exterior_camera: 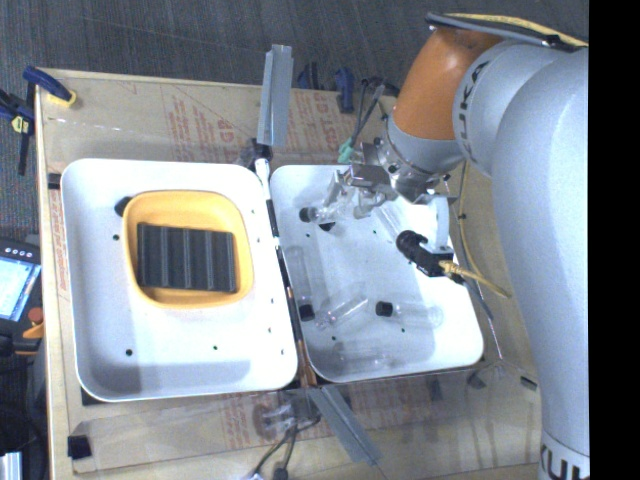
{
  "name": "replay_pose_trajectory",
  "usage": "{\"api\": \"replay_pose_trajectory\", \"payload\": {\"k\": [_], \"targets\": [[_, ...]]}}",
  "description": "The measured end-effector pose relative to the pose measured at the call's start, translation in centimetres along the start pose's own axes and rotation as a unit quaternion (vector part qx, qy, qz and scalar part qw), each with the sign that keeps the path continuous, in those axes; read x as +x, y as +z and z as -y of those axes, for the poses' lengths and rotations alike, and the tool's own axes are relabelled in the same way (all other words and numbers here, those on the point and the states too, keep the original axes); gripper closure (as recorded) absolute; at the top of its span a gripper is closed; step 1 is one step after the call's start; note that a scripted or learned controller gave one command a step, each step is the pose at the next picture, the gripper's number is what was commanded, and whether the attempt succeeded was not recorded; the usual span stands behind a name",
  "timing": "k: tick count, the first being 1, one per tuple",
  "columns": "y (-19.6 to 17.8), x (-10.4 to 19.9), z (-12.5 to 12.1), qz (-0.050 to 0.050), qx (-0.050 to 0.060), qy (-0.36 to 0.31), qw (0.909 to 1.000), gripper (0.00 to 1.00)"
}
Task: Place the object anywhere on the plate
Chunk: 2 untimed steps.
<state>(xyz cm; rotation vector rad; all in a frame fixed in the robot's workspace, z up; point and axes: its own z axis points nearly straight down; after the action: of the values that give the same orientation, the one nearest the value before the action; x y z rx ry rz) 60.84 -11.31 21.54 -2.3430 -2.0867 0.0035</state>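
Observation:
A yellow plate (187, 208) with a dark ridged centre lies in the left bin (100, 358). My gripper (328, 208) hangs over the upper part of the right bin (460, 343), near its back left corner and well right of the plate. Several clear plastic items lie low in the right bin, one (345, 310) near the middle and another (420, 316) to its right; they are hard to make out against the white floor. Whether anything sits in the gripper is hidden by its own body.
A raised divider (280, 268) separates the two bins. Small black bits (383, 309) lie among the clear items. A black connector with a cable (420, 251) hangs from the arm over the right bin. Clamps and brackets (275, 88) stand behind the bins.

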Motion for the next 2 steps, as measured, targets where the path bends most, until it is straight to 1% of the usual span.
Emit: {"api": "replay_pose_trajectory", "payload": {"k": [1, 2], "targets": [[1.2, 7.1, 2.2, 0.002, 0.0, -0.106, 0.9944, 1.0], [2.5, 14.5, 2.2, 0.001, 0.001, -0.23, 0.9732, 1.0]]}}
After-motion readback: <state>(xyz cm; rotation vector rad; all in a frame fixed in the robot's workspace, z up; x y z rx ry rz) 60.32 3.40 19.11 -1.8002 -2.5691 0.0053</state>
